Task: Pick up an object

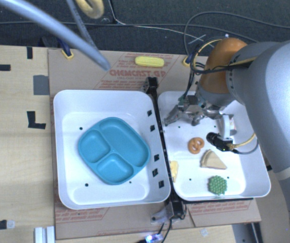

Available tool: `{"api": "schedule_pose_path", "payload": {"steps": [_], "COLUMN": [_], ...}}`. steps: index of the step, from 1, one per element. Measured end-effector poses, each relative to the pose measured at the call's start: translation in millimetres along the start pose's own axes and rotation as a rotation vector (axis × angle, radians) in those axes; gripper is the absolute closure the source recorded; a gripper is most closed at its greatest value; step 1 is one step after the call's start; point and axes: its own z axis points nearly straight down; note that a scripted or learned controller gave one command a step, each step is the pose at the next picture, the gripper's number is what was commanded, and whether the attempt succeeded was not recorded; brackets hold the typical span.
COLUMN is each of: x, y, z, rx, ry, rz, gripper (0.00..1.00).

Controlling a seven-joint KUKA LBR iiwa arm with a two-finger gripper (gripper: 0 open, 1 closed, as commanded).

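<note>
Since the hand [185, 116] hovers w/ fingers spread, holding nothing, near the right bin's [254, 186] back-left corner, the pretzel [196, 145] mid-bin is nearest. Prob. light, stiff, brittle; pinch across its outer loops. Cheese wedge [213, 160] and green ball [217, 185] sit toward the front edge.

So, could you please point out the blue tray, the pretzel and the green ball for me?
blue tray [113, 150], camera view, centre where its compartments meet.
pretzel [196, 145], camera view, its middle.
green ball [217, 185], camera view, centre of its bumpy top.
</note>
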Motion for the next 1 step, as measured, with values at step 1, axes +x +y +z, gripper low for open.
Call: {"api": "schedule_pose_path", "payload": {"steps": [1], "x": [0.6], "y": [0.8], "z": [-12.4], "rx": [-0.002], "ry": [0.0], "rz": [-0.001], "gripper": [1.0]}}
